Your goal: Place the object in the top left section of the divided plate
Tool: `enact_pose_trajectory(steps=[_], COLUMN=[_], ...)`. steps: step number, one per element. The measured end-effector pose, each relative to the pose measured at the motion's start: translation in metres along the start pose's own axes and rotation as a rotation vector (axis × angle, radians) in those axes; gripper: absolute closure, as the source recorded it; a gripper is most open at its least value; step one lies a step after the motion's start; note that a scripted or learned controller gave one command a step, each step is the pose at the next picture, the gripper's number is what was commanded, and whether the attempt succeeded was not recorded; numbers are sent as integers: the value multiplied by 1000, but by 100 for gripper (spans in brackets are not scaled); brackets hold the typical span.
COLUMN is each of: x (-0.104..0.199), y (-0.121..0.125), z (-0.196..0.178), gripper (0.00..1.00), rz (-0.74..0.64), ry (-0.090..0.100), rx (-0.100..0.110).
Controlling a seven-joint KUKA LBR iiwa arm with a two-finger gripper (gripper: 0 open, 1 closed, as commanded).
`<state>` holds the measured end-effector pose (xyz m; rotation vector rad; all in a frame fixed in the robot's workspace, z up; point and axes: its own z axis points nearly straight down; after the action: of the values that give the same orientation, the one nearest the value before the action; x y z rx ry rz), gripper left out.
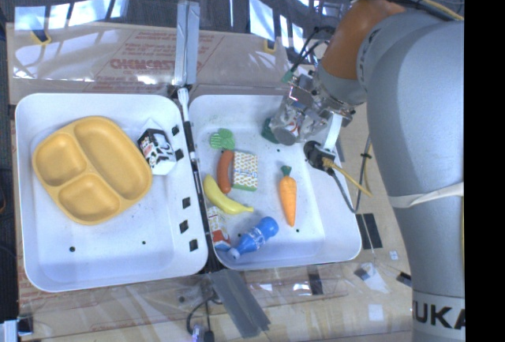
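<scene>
The yellow divided plate (91, 168) lies in the left bin (47, 261), with three sections. A small black-and-white carton (158, 149) stands against the plate's right rim. My gripper (290, 125) is low over the far part of the right bin (335, 242), near its back wall. A small dark green-grey thing (272, 132) shows just at the gripper's left side; whether it is between the fingers cannot be made out. In the right bin lie a carrot (288, 196), a banana (224, 197), a sausage (225, 171) and a patterned box (245, 171).
A blue bottle (257, 236) lies near the right bin's front edge, and a green piece (222, 139) sits above the sausage. The divider between the bins (188, 174) runs down the middle. My arm (410, 135) covers the right side.
</scene>
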<state>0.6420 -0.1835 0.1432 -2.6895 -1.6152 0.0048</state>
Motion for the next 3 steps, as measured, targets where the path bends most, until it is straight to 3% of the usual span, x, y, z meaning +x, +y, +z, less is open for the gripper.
enact_pose_trajectory(steps=[1,2,3], x=[28,-2,96], y=[1,8,-35], z=[-82,-193,-118], gripper=[100,100,100], rz=[-328,-434,-486], ry=[-1,-1,-3], rx=[-5,-6,-1])
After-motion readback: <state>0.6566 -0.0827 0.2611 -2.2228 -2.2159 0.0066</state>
